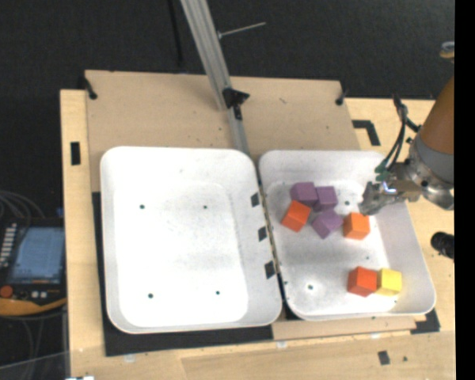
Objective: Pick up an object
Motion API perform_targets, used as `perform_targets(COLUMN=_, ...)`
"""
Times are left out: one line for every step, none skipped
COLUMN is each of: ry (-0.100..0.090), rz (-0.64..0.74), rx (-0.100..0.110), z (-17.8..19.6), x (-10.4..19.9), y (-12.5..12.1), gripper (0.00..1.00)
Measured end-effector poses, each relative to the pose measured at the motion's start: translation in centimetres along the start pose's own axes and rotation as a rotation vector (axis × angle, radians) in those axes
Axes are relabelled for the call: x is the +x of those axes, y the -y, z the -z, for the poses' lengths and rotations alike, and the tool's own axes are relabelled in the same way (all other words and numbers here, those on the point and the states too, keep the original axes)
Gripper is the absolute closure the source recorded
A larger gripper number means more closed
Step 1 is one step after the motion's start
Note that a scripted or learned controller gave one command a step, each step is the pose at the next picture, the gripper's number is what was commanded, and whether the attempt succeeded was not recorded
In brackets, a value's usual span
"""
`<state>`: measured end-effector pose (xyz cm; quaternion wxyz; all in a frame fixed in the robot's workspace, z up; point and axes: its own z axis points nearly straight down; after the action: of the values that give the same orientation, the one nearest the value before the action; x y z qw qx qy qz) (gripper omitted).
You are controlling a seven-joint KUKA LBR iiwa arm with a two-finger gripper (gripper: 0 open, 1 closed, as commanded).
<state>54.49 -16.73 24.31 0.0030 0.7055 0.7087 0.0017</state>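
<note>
**benchbot_fan:** Quick read on the pick. The grey arm's two-finger gripper hangs over the right shallow white plastic bin, just beside the small orange cube that sits near the bin's middle, on the arm's side of the cluster. My guess is that cube is the target. Are the fingers spread or pressed together? Honestly I cannot tell, they're a dark blur at this angle. Nothing looks pinched between them.

**gripgeek:** Agreed, the orange one's the easy win. It stands slightly apart from the purple blocks, with another orange cube on their far side. They look like little foam or wooden blocks, so I'd judge light, stiff, not fragile, and probably matte enough not to slip. Take it across two opposite flat faces, fingers straight down and squared up to the sides, not corner to corner or it'll twist out.

**benchbot_fan:** The side facing the nearest purple block is tight, so I'd close along the other axis. Backup plan: the orange and yellow pair near the front rim, but they're touching, so harder to get a finger between. Left white bin on the desk doesn't matter here.
</note>
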Motion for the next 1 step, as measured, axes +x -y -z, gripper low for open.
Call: perform_targets(ry=-0.001, rz=0.002, rx=0.006, z=-1.03, x=5.4, y=-0.33, gripper=1.0)
